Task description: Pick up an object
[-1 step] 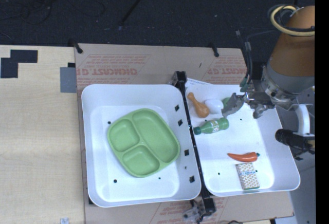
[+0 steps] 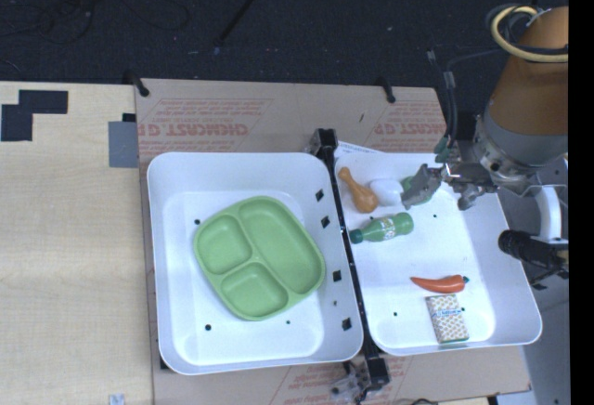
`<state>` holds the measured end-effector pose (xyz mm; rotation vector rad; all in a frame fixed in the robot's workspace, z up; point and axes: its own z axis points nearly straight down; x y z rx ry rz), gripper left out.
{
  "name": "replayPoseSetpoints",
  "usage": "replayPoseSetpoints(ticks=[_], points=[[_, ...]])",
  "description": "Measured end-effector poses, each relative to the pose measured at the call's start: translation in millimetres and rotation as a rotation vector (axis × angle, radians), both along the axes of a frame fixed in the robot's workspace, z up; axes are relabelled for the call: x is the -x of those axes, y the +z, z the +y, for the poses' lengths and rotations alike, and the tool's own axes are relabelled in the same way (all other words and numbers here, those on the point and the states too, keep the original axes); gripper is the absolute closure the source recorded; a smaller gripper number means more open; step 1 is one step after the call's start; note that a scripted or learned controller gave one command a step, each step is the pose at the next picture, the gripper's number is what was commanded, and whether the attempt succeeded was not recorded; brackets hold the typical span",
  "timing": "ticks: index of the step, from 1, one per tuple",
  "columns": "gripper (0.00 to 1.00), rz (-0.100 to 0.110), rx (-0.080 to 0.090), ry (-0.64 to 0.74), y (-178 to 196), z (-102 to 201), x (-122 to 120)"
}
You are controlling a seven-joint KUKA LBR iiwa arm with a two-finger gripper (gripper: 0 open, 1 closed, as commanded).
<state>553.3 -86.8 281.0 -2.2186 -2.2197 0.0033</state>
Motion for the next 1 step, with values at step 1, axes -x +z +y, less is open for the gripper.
replayPoseSetpoints(ticks=[1], points=[[0.0,0.004,0.0,-0.001,-60.6,2.6,7.9]])
